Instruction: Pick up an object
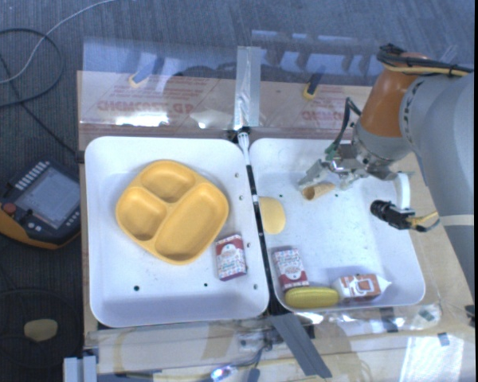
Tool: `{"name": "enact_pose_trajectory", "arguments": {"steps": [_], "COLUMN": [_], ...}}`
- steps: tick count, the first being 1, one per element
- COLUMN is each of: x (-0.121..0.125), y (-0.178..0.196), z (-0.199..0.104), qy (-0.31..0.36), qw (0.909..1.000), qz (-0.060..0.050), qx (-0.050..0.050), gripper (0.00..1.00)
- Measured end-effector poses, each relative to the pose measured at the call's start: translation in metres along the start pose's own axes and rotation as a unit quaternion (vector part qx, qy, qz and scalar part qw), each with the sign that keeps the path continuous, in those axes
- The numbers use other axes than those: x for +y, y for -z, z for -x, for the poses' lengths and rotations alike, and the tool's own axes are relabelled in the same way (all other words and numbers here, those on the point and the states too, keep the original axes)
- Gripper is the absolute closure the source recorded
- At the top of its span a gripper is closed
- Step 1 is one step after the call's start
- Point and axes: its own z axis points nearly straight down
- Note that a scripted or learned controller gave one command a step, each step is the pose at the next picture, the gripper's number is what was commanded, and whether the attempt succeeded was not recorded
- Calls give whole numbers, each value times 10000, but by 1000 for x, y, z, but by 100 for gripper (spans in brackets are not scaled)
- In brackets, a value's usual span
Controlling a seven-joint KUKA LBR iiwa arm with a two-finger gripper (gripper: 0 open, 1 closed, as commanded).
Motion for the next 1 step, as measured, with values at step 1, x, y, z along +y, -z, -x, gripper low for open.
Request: {"name": "enact_pose_trajectory", "arguments": {"steps": [1], "x": [21], "y": [70], "z": [15], "qy": [-451], "qw": [9990], "qz": [-4], "qx": [-6], "gripper": [0]}}
